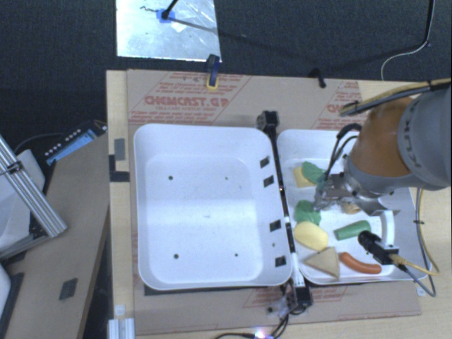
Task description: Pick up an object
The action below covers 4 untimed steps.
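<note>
The claw (pixel 326 195) hangs low in the right white plastic bin (pixel 311 141). A rounded yellow object (pixel 310 235) lies at its six o'clock. I cannot tell its grip state.

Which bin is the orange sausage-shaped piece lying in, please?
It is in the right bin: the orange sausage-shaped piece lies flat on the floor near the front edge.

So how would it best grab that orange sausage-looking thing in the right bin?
Probably from straight above, across the middle of the orange sausage, with the fingers on its long sides. It lies flat and is long and thin, so the middle is the narrowest balanced spot. The bin wall and a tan wedge crowd its ends.
</note>
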### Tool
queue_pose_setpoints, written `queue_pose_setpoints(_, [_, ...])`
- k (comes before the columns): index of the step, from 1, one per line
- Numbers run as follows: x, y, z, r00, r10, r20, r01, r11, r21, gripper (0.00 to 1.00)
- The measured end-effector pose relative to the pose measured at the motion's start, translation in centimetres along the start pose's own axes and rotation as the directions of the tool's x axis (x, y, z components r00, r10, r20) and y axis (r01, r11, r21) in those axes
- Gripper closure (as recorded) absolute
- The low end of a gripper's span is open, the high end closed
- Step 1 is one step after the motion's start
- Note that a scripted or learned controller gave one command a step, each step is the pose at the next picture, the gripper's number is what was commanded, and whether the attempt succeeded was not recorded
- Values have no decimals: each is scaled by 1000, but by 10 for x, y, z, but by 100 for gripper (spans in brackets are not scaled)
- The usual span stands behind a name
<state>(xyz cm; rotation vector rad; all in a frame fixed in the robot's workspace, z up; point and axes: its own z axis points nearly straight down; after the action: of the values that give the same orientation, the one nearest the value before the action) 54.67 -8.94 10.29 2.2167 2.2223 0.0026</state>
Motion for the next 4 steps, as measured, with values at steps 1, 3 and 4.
queue_pose_setpoints(1, [27,68,-163,1000,-7,1,7,1000,-19,100])
queue_pose_setpoints(3, [146,124,-232,1000,-9,-4,9,1000,-2,100])
queue_pose_setpoints(4, [163,-2,-213,1000,-5,-3,5,1000,10,100])
